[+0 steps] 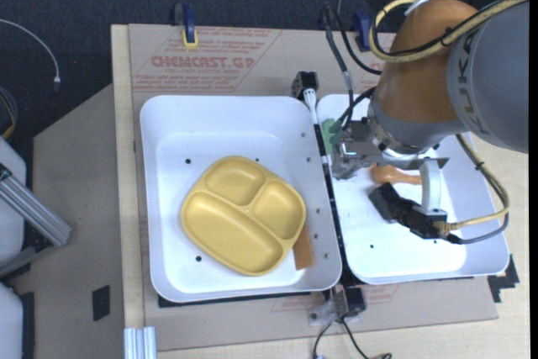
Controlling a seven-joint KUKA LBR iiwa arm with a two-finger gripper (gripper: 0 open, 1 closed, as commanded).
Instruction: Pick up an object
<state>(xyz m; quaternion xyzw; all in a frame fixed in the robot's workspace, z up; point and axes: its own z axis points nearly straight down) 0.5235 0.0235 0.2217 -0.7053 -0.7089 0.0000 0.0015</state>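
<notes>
In the left bin point(160, 181) a yellow divided plate point(244, 214) lies flat at the centre, with a small brown block point(303, 252) touching its lower right edge. In the right bin point(403, 265) the claw point(346, 154) hangs near the upper left corner (how wide it stands cannot be told). A green scrap point(329, 130) is just beside it, and an orange-brown piece point(395, 175) lies to its right.

The left bin point(160, 181) holds a yellow divided plate point(244, 214), with a small brown block point(303, 252) leaning at its lower right edge. The arm point(437, 71) reaches over the right bin point(403, 261), and its gripper point(345, 157) sits low by that bin's left wall. A green thing point(329, 130) lies just beside the gripper and a tan piece point(397, 176) lies near it.
</notes>
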